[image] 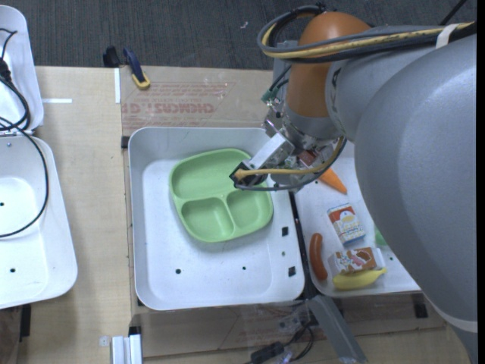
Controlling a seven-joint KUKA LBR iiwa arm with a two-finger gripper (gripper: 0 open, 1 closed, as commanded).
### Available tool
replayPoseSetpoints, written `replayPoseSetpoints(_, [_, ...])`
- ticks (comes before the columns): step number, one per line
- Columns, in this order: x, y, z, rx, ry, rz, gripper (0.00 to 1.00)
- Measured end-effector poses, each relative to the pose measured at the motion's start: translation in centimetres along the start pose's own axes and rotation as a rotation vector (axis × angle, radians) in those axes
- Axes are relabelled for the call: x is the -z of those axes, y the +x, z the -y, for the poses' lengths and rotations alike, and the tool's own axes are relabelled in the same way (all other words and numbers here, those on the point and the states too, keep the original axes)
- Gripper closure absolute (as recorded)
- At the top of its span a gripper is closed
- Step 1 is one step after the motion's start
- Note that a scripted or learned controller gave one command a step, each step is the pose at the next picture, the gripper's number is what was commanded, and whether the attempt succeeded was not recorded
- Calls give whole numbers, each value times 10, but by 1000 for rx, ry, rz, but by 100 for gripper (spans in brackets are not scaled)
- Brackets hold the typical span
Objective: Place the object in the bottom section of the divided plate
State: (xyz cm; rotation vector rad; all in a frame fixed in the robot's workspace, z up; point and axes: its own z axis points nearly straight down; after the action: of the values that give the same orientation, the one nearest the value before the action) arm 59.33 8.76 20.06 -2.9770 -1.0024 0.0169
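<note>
While poised low over the right rim of the pale green three-compartment plastic plate [198, 174], looks to be at the delivery step, or else arriving without cargo; hard to judge which. Plate lying flat in the shallow white bin [135, 203] at the middle of the worktop [83, 165], one large compartment on the far side and two smaller ones on the near side, nothing visible in any of them.

Hand [254, 174] at the end of the grey arm [409, 127], tip just above or touching the plate's right edge. Cannot tell whether spread or pressed together, nor whether anything is pinched: a thin tan strip [276, 171] crossing the tip, too unclear to call object or tool.

Likely candidates for the task's object resting in the neighbouring white bin [301, 226] on the right: an orange carrot [333, 179] close beside the hand, a small white-and-orange carton [346, 224], a red sausage [317, 255], a red-and-white packet [356, 259] and a yellow banana [358, 280].

Next move, if loaded: shift toward the viewer over a near compartment, lower, then release. If not loaded: back to the right bin for a fresh grasp.
</note>
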Motion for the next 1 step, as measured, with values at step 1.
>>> replayPoseSetpoints(1, [-6, 60, 11, 169, -2, -2, 100])
